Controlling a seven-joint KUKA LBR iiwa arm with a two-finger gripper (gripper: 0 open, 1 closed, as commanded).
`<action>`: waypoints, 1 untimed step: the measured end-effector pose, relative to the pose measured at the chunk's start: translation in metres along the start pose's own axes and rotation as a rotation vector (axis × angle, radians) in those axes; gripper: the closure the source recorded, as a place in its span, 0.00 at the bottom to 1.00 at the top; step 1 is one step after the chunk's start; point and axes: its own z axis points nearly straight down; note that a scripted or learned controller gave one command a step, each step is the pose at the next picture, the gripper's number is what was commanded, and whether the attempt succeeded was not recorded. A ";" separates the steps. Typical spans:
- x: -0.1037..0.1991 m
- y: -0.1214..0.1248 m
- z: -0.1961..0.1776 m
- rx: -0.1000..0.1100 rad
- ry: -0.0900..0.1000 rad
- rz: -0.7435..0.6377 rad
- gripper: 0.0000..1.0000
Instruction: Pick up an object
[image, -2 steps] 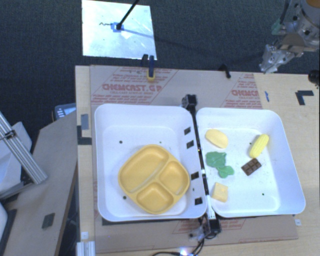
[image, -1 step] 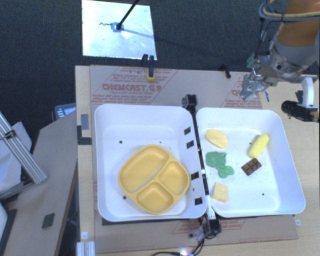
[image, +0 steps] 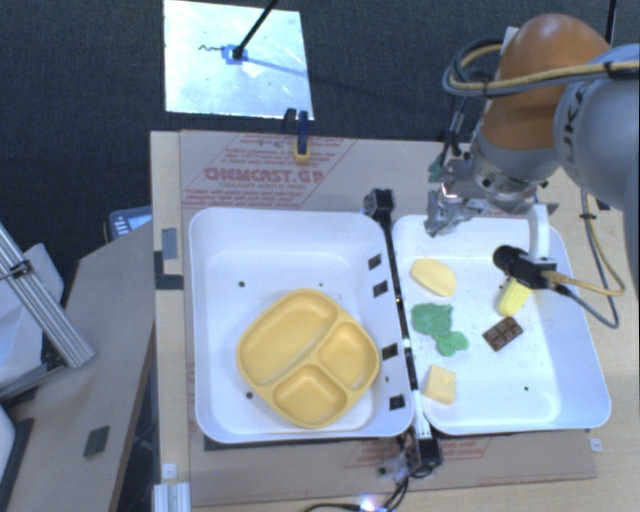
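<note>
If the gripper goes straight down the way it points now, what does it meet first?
Probably the bare white floor at the far edge of the right bin, beyond the pale yellow oval piece. The gripper hangs above that spot; depth is uncertain.

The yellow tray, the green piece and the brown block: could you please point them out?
yellow tray (image: 307, 357), camera view, central divider.
green piece (image: 436, 324), camera view, its middle.
brown block (image: 502, 333), camera view, top face.

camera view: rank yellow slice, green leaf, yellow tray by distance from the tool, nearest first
From the tool, at the right bin's back-left corner:
1. Yellow slice, right bin, just below the tool.
2. Green leaf, right bin, further down toward the front.
3. Yellow tray, left bin, farthest.
</note>
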 end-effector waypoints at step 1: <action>0.038 0.036 -0.037 -0.014 -0.001 0.001 1.00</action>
